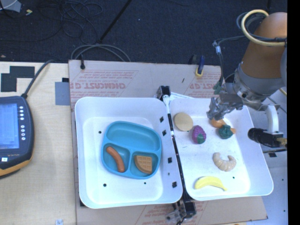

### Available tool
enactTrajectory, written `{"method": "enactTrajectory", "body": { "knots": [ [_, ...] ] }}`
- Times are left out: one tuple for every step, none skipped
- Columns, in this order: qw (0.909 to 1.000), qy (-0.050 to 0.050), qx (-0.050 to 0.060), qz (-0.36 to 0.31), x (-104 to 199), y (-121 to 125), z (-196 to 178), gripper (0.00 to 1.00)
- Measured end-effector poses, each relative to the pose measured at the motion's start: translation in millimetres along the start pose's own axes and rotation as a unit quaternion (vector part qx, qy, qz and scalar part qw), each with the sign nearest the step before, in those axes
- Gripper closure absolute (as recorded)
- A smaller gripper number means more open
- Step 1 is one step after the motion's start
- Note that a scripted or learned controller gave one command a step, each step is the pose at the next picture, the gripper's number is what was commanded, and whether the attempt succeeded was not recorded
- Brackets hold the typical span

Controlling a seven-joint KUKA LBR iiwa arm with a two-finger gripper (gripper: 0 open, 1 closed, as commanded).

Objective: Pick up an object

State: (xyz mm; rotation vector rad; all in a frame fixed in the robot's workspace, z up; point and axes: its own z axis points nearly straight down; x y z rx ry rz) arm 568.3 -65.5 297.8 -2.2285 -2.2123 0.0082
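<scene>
End effector over right bin, cardboard-covered bench, dark cabled floor.

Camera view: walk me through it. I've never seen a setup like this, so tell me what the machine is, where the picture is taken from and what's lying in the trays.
One camera looks down at a slant on a bench bearing two white bins. The grey and orange robot arm reaches in from the right; its gripper sits low over an orange item in the right bin, but a grasp isn't visible. That bin also holds a tan disc, purple grapes, a green piece, a croissant and a banana. The left bin holds a blue plate with a sausage and waffle.
</scene>
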Motion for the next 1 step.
{"method": "enactTrajectory", "body": {
  "knots": [
    [0.9999,0.003,-0.004,-0.009,104.7,-46.8,-93.9,1.0]
  ]
}}
